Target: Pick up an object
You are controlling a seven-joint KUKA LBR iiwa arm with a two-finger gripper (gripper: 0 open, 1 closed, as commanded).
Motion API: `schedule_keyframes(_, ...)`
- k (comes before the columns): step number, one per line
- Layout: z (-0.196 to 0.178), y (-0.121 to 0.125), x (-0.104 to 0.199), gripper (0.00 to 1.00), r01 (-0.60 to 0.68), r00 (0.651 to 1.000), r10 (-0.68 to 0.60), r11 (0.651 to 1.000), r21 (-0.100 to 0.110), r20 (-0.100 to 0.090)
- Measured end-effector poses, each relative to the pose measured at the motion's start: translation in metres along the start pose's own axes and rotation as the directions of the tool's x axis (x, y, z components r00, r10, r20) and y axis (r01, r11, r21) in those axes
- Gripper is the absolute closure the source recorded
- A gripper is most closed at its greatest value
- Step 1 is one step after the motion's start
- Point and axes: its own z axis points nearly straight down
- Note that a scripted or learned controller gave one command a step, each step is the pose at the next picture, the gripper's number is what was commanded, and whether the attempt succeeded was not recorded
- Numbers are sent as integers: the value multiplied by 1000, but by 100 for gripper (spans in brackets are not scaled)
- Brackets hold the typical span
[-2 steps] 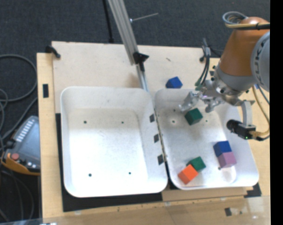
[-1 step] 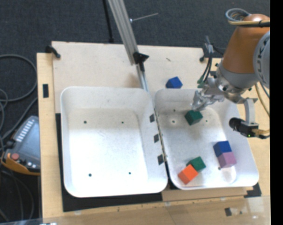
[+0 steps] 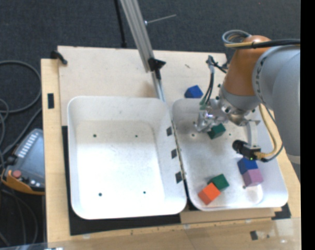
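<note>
My gripper hangs over the upper part of the right bin, at the end of the grey arm with the orange band. A dark green block lies right beside it, touching or nearly touching its lower right side; whether it is gripped is unclear. Lower in the same bin sit a blue block, a purple block, a white piece, a green block and an orange block.
A blue object lies on the bench just behind the right bin. The left bin adjoins the right one. A slanted metal post rises behind the bins. Cables run along the arm's wrist.
</note>
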Motion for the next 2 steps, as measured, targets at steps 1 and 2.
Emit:
schedule_keyframes(1, -5, 1, 0, 0, -3, 1000, 3, 1000, -7, 0)
schedule_keyframes(2, 26, -6, -53, 0, 2, 1000, -2, 1000, -10, -1)
